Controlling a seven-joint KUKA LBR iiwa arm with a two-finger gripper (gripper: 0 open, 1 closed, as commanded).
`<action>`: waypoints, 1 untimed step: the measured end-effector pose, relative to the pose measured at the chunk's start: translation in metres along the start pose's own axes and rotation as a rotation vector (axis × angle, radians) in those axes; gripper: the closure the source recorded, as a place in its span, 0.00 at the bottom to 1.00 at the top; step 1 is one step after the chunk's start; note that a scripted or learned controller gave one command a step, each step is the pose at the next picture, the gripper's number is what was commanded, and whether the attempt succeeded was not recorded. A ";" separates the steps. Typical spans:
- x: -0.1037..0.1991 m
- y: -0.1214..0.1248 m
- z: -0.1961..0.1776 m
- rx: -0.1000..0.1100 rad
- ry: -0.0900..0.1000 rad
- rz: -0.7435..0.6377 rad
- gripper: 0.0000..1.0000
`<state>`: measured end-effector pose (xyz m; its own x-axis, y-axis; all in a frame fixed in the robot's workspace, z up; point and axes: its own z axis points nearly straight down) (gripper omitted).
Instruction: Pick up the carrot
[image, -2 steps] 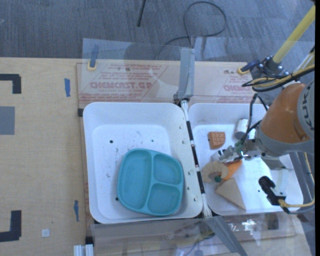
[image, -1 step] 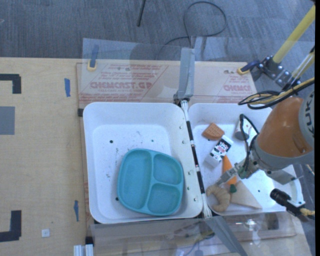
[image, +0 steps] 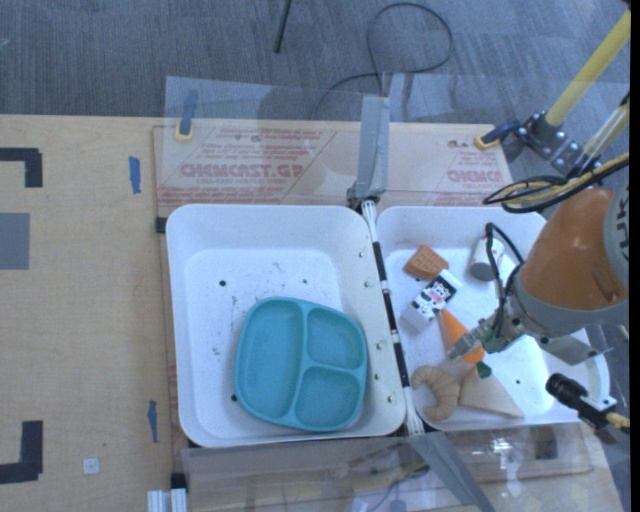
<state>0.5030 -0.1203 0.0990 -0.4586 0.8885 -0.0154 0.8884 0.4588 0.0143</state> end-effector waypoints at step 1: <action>0.070 0.012 -0.086 0.016 0.015 0.144 1.00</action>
